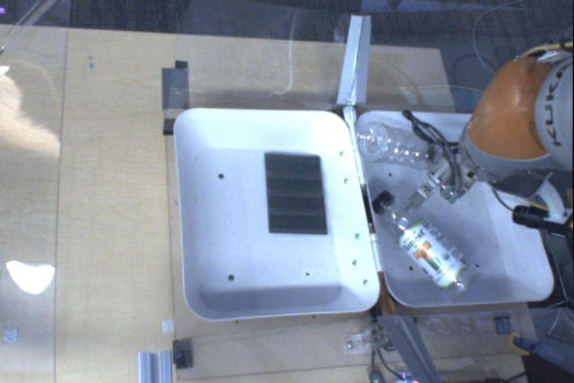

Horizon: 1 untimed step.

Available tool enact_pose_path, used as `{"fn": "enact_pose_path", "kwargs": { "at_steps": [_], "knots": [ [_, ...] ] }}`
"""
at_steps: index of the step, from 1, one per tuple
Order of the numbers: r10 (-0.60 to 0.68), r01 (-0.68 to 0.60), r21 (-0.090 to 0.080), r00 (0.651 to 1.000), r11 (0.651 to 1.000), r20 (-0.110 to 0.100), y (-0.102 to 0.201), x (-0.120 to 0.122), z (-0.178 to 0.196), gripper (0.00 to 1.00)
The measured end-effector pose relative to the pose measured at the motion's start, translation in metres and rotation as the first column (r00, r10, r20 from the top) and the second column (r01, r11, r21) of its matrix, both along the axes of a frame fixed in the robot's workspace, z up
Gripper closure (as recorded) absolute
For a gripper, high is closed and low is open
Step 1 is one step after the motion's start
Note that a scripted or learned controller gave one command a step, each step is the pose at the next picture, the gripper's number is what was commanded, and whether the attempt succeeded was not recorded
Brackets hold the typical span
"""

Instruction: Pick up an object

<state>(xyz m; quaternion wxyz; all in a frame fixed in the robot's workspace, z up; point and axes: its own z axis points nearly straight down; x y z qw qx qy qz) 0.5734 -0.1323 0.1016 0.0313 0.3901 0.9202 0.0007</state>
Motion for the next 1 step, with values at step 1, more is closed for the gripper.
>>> {"fn": "enact_pose_path", "kwargs": {
  "at_steps": [1],
  "knots": [
    [0.102,-0.101,-0.019,0.995,0.995,0.02,0.0063,-0.0048,0.0058,0.0]
  ]
}}
